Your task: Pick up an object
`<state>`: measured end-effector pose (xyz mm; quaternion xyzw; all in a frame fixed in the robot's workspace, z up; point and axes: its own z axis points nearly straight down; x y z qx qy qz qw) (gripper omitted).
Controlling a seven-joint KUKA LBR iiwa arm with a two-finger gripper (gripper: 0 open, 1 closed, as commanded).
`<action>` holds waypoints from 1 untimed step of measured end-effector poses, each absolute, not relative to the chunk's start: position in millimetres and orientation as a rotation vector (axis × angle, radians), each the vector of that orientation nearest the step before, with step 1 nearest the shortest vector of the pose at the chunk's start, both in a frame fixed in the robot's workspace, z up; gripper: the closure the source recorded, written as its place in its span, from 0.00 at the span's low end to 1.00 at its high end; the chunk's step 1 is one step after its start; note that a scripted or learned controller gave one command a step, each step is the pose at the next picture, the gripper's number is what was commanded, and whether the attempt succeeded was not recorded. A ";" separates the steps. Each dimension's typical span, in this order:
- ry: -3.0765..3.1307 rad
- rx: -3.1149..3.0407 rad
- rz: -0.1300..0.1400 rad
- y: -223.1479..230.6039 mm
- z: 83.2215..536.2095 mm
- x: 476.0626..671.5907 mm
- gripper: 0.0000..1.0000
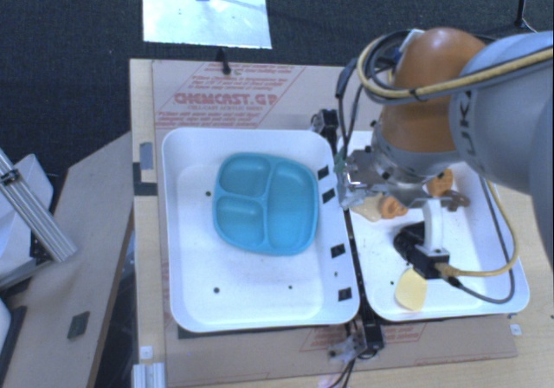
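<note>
Grey arm (511, 109), orange band, reaches over right bin (495, 289). Brown sheet (286, 83) under bins, red print "CHEMCAST GP". Left bin (186, 291) holds blue divided plate (264, 203), flat, at centre. Gripper (391, 194) low over right bin's rear left; open or closed, cannot tell. Yellow piece (411, 292) near front wall. Orange bits (395, 205) just beside gripper.
</note>
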<state>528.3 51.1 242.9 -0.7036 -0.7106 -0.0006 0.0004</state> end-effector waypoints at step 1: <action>-2.233 -2.211 -0.004 110.5 231.3 547.1 1.00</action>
